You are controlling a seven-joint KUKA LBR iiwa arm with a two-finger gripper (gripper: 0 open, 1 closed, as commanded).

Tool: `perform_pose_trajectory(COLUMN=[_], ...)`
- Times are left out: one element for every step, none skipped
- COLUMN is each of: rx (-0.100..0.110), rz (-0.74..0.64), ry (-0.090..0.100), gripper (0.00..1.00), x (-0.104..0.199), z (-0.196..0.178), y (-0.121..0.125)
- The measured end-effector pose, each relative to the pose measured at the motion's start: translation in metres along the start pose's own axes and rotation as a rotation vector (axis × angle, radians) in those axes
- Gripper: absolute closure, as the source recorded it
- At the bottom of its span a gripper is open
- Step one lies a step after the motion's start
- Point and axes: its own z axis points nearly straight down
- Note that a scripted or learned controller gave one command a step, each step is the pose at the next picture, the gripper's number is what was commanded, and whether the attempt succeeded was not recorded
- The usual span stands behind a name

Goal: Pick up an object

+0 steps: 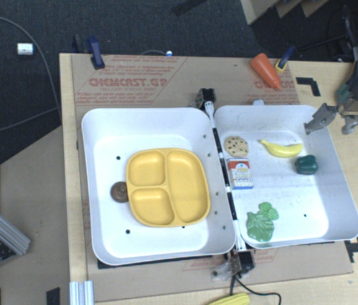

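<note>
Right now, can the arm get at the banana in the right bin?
Probably yes. The banana lies alone on the bin floor, apart from the cookie and the green pepper, with nothing over it. The tool hangs by the bin's far right rim, close by.

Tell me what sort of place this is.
Probably a robotics lab bench for pick-up trials: two white bins on a clamped board, toy food such as a banana and cookie, a yellow tray, cables across dark carpet.
</note>
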Motion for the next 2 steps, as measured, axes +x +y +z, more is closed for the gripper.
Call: perform_pose_trajectory(rx=[0.001, 0.000], rz=[0.000, -0.005], ry=[0.001, 0.009], gripper=[0.00, 0.00], x=[-0.024, -0.025], z=[0.157, 0.181], y=[0.039, 0.015])
